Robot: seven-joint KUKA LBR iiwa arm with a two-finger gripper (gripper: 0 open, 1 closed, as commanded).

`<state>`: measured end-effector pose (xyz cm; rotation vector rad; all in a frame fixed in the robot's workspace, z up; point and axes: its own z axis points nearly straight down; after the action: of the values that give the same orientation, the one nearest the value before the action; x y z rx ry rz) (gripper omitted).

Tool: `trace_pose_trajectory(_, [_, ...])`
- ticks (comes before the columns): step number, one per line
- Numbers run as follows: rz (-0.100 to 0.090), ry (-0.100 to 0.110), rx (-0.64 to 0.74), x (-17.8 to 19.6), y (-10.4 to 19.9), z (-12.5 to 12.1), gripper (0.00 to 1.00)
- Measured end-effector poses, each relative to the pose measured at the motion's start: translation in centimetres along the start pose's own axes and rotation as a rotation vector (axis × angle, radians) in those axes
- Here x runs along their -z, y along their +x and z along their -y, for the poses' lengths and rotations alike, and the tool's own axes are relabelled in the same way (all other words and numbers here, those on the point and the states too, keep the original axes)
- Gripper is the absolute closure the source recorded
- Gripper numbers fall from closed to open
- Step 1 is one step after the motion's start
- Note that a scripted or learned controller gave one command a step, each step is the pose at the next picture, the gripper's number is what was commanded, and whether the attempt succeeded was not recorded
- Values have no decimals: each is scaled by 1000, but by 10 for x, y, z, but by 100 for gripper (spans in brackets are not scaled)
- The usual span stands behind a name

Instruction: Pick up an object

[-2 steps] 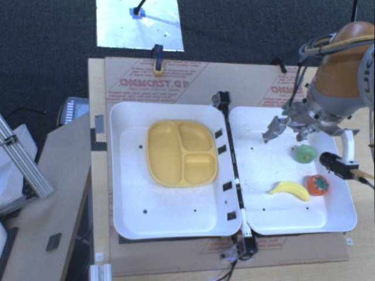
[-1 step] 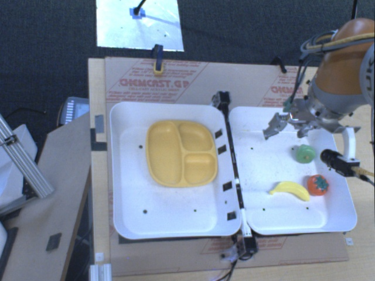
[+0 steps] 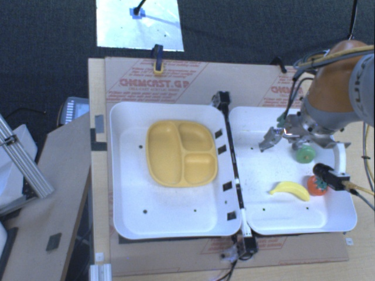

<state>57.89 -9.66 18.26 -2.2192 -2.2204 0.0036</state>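
In the right bin lie a yellow banana near the front, a round green object further back, and a small orange-red object just right of the banana. My gripper hangs over the bin's back middle, left of the green object and apart from it. Bare white bin floor lies under it. Nothing shows in its grasp. The grey arm with its orange band reaches in from the right.
The left bin holds a yellow divided plate. A black divider with clips runs between the bins. A black fitting with a cable sits at the right bin's right side, partly covering the orange-red object.
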Motion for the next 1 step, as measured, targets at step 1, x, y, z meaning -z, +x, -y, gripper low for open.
trace_pose_trajectory(1, [0,-1,0,-44,-1,-6,0])
